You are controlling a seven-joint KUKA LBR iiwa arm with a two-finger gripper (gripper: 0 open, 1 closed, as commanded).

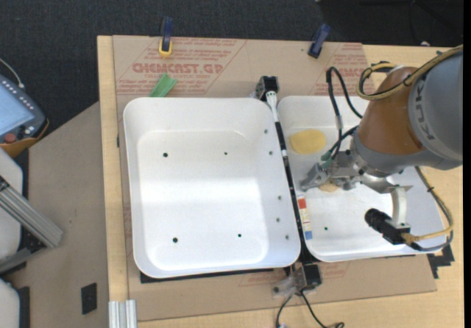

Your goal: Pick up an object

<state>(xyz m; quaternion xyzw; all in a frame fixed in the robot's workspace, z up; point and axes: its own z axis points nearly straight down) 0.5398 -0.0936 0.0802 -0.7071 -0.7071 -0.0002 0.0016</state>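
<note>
My gripper (321,176) is down inside the right bin (346,247), near its left wall. A small tan object (330,187) lies right under it, mostly covered, and I cannot see whether it is gripped. A flat yellow round object (307,141) rests on the bin floor just behind the gripper, apart from it. A slim white item with red and blue marks (304,217) lies along the left wall, in front of the gripper.
The left bin (147,194) sits beside the right one, with a black divider strip (283,154) between them. A green strip (163,86) and two clamps (166,36) are on the cardboard at the back. A black cable part (383,225) hangs over the right bin's front.
</note>
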